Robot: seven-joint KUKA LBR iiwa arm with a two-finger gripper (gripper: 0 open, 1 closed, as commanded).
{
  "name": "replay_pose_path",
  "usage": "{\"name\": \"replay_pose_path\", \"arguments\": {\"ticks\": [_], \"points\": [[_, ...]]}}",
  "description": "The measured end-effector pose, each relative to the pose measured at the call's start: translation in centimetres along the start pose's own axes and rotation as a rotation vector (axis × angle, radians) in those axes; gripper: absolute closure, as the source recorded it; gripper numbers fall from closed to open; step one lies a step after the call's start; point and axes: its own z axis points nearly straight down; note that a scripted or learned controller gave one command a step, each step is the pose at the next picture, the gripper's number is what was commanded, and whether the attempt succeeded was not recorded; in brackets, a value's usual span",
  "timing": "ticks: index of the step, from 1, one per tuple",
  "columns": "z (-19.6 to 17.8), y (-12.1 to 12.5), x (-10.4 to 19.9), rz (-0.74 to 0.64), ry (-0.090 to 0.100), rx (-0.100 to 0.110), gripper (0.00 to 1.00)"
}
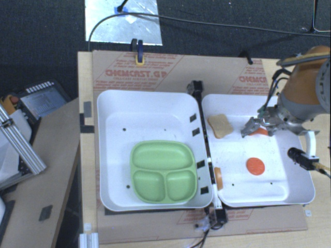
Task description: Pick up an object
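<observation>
My gripper (258, 128) is low in the right bin (297, 190), near its back right part. Its fingers stand open, spread to either side of a small orange piece (261, 132) that rests on the bin floor. A tan, bread-like slice (220, 125) lies left of the gripper, apart from it. An orange-red disc (255, 166) sits on the floor nearer the front. Against the right bin's left wall lies a small orange thing (218, 177).
The left bin (111, 112) holds a green divided plate (163, 170) at its front. A black divider with clips (202, 138) runs between the two bins. Cardboard (170, 68) lies under both.
</observation>
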Motion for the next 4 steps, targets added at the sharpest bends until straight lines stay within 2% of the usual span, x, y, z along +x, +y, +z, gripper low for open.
{"name": "replay_pose_path", "arguments": {"ticks": [1,2,3,4], "points": [[5.2,0.0,0.1,0.0,0.0,-0.001,0.0],[3.8,0.1,0.0,-0.001,-0.002,-0.007,1.0],[-1.4,-0.4,-0.8,0.001,-0.003,-0.01,1.0],[-6.0,0.3,-0.8,-0.003,-0.003,-0.011,1.0]]}}
